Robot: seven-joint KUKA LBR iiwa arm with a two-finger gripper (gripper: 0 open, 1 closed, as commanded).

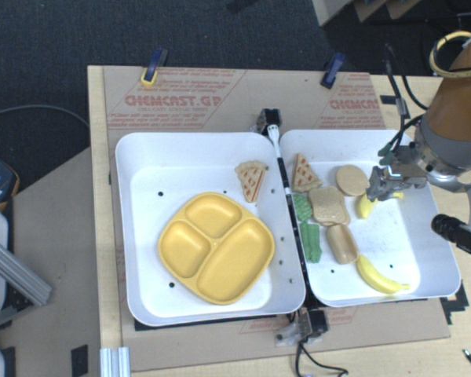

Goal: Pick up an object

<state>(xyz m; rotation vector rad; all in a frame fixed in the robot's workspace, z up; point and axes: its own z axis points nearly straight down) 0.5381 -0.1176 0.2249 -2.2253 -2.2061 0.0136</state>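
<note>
Yellow piece (364, 206) (small) | gripper (383, 185) just above it — touching | grip state unclear — cannot tell

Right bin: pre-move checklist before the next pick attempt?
1. End effector over the right bin: ok.
2. Object under it: small yellow piece beside the tip: ok.
3. Anything held: cannot tell.
4. Neighbour clearance: round cracker sits close: not ok.
5. Banana lies apart near the front wall: ok.
6. Yellow tray in left bin, out of the path: ok.
</note>
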